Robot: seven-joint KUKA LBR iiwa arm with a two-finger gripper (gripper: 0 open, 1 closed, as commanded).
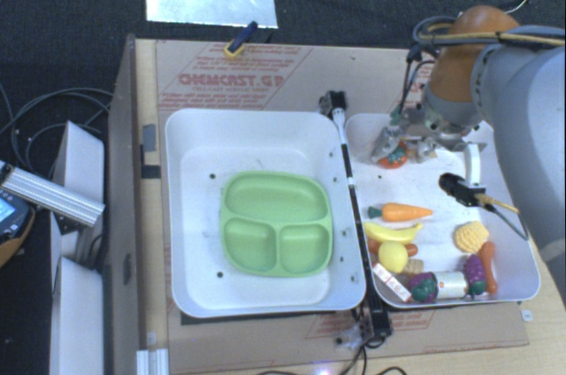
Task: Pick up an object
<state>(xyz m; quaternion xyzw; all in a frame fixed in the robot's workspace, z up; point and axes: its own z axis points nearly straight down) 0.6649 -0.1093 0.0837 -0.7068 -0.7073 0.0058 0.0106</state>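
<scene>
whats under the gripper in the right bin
A small red-orange toy peeks out directly below the gripper, near the back left corner of the right bin. The gripper body covers most of it, so its shape and whether it is touched cannot be judged.

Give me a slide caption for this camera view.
End effector low over a red toy in the right bin; green plate in the left bin.
</scene>
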